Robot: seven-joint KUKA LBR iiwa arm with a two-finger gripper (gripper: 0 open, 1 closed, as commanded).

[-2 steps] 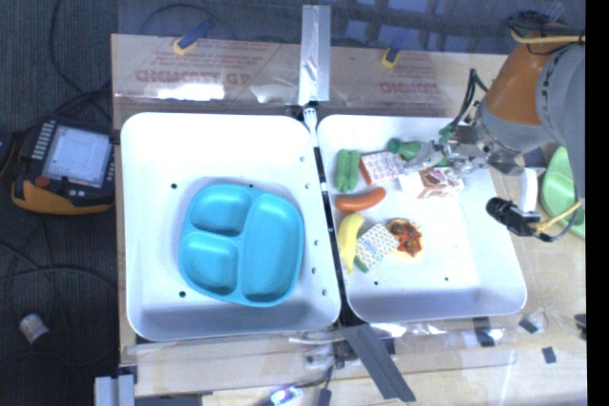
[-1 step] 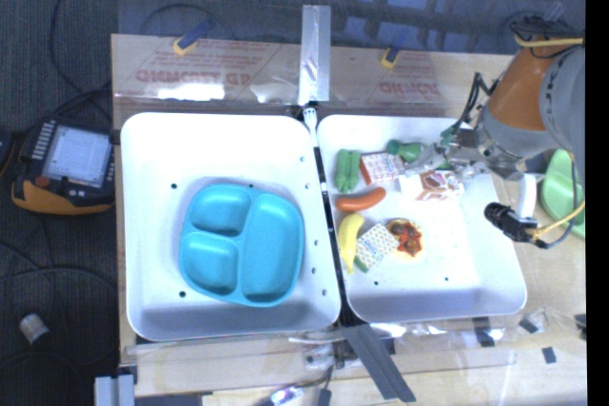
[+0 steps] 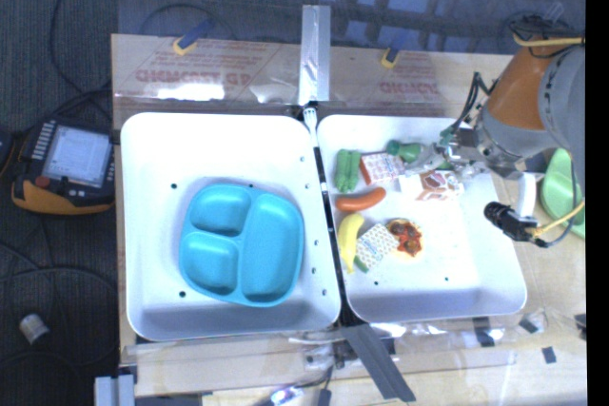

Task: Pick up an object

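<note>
Left bin: we see it holding a blue divided plate with three compartments, lying near its middle.

Right bin: we see a scatter of small toy foods in its left and upper part.

Upper row: a green vegetable lies by the left wall, a red and white packet just beside it, and a small green piece farther right.

Middle: an orange-red sausage lies below the green vegetable.

Lower group: a yellow banana lies along the left wall, a checked white packet touches it, and a dark red and orange item sits just right of that.

Arm: we see it reaching in from the right, its orange band above the bin's upper right corner.

Gripper: it is low over the upper right part of the right bin, just beside a small red and white item.

Grip: we cannot tell whether it is wide or narrow, nor whether anything is in it.

Beside the bench: a handheld control pendant lies on the floor to the left.
</note>
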